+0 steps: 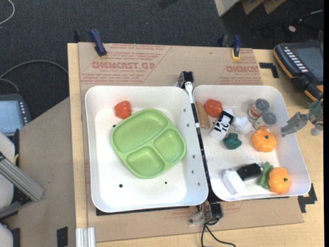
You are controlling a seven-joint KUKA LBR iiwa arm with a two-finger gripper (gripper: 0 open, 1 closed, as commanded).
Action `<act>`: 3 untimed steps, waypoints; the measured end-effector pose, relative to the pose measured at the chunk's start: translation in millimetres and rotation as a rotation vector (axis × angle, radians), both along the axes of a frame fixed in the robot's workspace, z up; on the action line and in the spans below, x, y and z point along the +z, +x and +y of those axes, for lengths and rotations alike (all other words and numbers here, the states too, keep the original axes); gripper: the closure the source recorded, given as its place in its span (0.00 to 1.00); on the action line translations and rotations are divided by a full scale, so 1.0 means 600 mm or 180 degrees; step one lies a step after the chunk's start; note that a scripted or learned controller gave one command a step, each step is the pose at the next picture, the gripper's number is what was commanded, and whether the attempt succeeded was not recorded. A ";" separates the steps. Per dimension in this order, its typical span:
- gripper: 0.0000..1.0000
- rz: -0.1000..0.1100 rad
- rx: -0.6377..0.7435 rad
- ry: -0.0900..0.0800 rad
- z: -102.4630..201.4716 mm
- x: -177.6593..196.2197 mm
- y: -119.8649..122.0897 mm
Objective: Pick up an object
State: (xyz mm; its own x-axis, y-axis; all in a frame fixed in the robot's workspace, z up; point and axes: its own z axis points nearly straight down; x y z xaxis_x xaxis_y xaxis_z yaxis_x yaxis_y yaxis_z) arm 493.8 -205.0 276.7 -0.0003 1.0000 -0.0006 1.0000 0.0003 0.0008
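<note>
Green, the divided plate (149,143) is taken as the landmark in the left bin (97,138). Just up-left of it a small red piece (123,108) is seen. To its right, in the right bin (295,153), candidates are left unlifted: a red block (213,107), a teal lump (232,141), two orange pumpkins (263,140). Farther right, at the rim, the gripper (295,123) is seen carrying nothing; its jaw state cannot be told. Nothing is judged picked; approach, grasp and lift remain.
</note>
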 end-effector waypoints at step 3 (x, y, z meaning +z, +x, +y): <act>1.00 -0.0012 -0.0003 -0.0006 0.117 -0.197 -0.023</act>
State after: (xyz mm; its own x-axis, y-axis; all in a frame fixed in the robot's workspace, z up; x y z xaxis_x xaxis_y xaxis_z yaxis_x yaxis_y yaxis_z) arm 480.2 -134.8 158.3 0.0005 1.0000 -0.0025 1.0000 -0.0005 0.0047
